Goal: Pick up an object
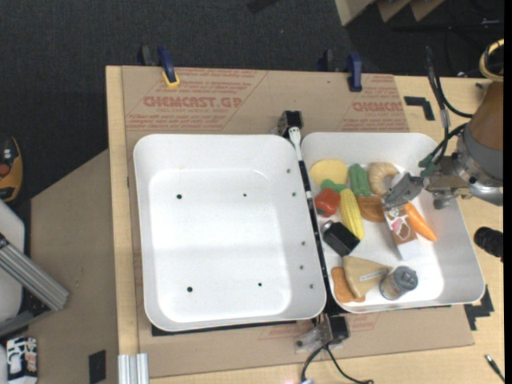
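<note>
The grey two-finger gripper reaches in from the right over the right shallow white plastic bin. Its jaws sit low among the objects, above the small red-and-white carton. Whether the jaws are released or clenched cannot be told, and nothing is visibly held between them.

The carton lies flat near the middle of the right bin, its long axis running from upper left to lower right. An orange plastic carrot lies just beside it on the right, roughly parallel, tip toward lower right.

Other contents of the right bin:
- yellow rounded plastic piece, at the upper left;
- green plastic vegetable, beside the yellow piece, long axis near vertical;
- tan ring-shaped pastry, at the top centre;
- red plastic tomato-like item, against the left wall;
- yellow ribbed corn cob, long axis near vertical, slightly tilted;
- black rectangular block, below the corn;
- tan wedge-shaped piece, at the lower left;
- grey metallic cylindrical can, on its side just right of the wedge.

The left shallow white plastic bin adjoins the right one; its smooth floor shows four small dark dots. Both bins rest on a brown cardboard sheet printed in red, clamped at the top edge on the desk.
</note>
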{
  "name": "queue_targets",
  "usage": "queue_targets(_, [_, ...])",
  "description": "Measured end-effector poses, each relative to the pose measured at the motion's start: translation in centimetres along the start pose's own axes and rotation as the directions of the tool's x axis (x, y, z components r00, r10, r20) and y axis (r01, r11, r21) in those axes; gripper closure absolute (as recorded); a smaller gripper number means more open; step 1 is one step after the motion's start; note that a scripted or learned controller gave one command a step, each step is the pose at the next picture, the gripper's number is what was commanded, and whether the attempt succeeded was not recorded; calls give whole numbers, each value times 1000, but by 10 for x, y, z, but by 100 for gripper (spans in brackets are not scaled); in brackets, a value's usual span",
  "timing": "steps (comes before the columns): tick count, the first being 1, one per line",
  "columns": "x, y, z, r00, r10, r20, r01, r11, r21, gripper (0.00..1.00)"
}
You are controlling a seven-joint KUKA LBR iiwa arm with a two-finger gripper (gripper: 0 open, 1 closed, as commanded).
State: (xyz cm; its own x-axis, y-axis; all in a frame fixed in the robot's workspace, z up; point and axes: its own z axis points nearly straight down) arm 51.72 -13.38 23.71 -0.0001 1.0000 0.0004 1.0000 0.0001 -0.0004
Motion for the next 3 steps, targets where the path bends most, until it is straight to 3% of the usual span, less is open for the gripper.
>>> queue_targets(1, [-18, 16, 156, 1000, 1, 6, -1, 1000, -6, 0])
queue_targets(2, [-16, 15, 141, 1000, 1, 2, -1, 1000, -5, 100])
queue_targets(3, [72, 18, 47, 1000, -11, -2, 11, 1000, -10, 100])
